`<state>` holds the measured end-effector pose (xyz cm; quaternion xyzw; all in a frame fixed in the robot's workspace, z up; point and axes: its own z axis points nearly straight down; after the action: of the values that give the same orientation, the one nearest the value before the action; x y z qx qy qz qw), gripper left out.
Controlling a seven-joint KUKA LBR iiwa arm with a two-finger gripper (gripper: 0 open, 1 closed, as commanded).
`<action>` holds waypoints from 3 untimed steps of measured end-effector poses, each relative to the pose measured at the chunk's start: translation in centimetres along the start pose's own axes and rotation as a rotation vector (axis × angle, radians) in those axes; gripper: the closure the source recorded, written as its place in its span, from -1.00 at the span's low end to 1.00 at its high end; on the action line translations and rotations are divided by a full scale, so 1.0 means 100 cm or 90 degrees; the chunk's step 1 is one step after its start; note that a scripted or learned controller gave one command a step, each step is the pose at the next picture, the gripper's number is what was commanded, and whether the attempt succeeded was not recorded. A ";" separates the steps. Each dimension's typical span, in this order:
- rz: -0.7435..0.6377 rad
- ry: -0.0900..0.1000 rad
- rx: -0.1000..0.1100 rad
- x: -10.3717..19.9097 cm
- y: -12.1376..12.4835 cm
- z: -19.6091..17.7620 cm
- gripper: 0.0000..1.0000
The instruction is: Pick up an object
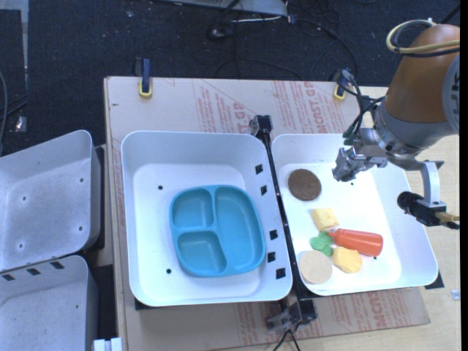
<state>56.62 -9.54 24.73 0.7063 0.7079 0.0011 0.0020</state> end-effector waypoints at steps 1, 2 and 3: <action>-0.003 0.002 0.004 0.053 0.002 0.013 1.00; -0.003 0.001 0.003 0.107 0.017 0.023 1.00; -0.004 0.002 0.001 0.164 0.026 0.009 1.00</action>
<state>59.21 6.86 23.86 0.7039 0.7103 0.0015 0.0001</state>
